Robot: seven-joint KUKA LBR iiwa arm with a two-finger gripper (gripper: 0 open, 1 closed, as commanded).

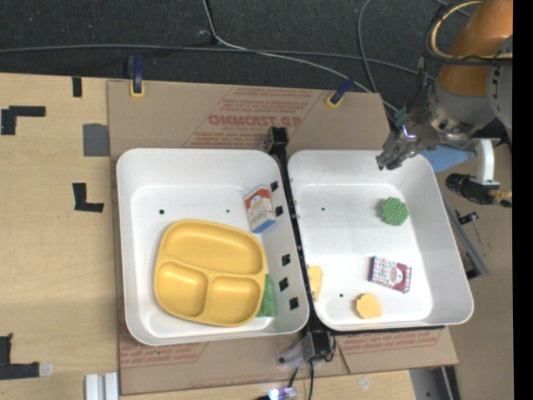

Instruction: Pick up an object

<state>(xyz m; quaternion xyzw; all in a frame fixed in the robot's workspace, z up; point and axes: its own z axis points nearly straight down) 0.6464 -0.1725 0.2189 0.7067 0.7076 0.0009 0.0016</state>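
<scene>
Cardboard-topped bench (250, 119) with two white bins (133, 248); gripper (391, 158), finger state indiscernible, at upper right above green ball (394, 211).

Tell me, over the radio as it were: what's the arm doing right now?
Gripper above right bin's far rim, holding nothing visible. Green ball nearest, untouched. Small packet and orange piece farther down. Nothing in the way.

A robotics lab bench: left of the gripper (391, 158), two white bins (133, 223) sit on cardboard (250, 115) clamped to a wooden top marked with black tape (82, 197); cables (250, 48) trail over dark carpet behind it.
</scene>
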